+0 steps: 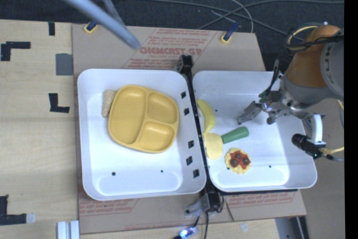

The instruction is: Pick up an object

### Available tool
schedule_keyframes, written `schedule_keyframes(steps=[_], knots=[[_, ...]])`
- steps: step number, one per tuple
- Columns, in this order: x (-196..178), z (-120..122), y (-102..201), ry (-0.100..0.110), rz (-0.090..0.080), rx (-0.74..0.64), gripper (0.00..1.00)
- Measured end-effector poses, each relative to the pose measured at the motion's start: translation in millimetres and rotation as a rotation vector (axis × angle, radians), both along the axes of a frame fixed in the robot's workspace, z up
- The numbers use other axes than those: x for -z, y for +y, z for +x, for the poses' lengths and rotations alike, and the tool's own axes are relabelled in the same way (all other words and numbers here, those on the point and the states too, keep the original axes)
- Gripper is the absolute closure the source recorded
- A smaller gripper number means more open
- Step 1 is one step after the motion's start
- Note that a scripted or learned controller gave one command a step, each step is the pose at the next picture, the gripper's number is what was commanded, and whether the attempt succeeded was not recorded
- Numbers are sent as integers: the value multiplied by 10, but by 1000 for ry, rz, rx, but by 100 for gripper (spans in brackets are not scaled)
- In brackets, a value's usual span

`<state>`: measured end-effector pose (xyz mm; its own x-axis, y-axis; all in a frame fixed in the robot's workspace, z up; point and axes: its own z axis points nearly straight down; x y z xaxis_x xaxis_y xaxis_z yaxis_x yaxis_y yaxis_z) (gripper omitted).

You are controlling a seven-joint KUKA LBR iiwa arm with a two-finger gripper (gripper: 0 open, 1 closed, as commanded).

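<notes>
Two white bins sit side by side on the tabletop. Nearest the camera, in the right bin, a small pizza-like toy with red topping lies at about 6 o'clock of the bin floor. A yellow piece sits at about 8 o'clock against the divider, a green cylinder lies just beside it toward bin centre, and a second pale yellow piece rests at 9 o'clock. The left bin carries a yellow sectioned plate with a tan block touching its 9 o'clock edge.

The tool hangs over the right bin at roughly centre, up toward 1 o'clock of the green cylinder, apart from it.

Progress: nothing lifted yet. All objects lie on the bin floors; approach appears partly made, with descent, closure and lift left to do.

Tool state: one dark finger is visible, pointing toward 8 o'clock. Nothing is visible between the fingers. Whether they are spread or pressed together I cannot tell from this angle.
</notes>
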<state>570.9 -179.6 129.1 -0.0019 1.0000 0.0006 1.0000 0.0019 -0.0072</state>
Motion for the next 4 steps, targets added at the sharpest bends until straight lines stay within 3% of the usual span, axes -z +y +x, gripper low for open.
schedule_keyframes(steps=[1, 2, 4], knots=[[457, 4, 3, -8, -3, 0, 0], [324, 16, -4, -12, -5, 0, 100], [-636, -111, -74, -11, -2, 1, 100]])
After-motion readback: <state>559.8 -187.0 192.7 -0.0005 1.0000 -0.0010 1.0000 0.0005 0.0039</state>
